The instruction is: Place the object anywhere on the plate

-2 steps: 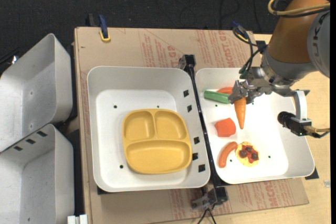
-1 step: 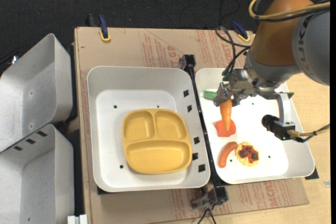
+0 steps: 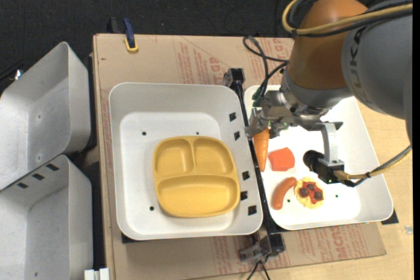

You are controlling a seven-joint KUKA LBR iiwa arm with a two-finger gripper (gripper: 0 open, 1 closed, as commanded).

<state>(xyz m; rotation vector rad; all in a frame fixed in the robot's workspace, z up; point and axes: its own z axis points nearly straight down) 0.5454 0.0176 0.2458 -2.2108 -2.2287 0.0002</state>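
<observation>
Carrot (image 3: 261, 149) hanging point-down just under the gripper (image 3: 262, 130), over the left edge of the right bin (image 3: 374, 206), close by the divider. Top end tucked up against the fingers, apparently pinched, but jaw gap hidden by the wrist: cannot tell for sure. Looks lifted rather than lying flat. Plate (image 3: 195, 176) waiting in the left bin (image 3: 131, 141), yellow, three compartments, nothing on it. Left behind on the right: red block (image 3: 281, 159), sausage (image 3: 283, 191), small pizza (image 3: 310, 193). Pick seemingly made; carry across and drop not yet done.
</observation>
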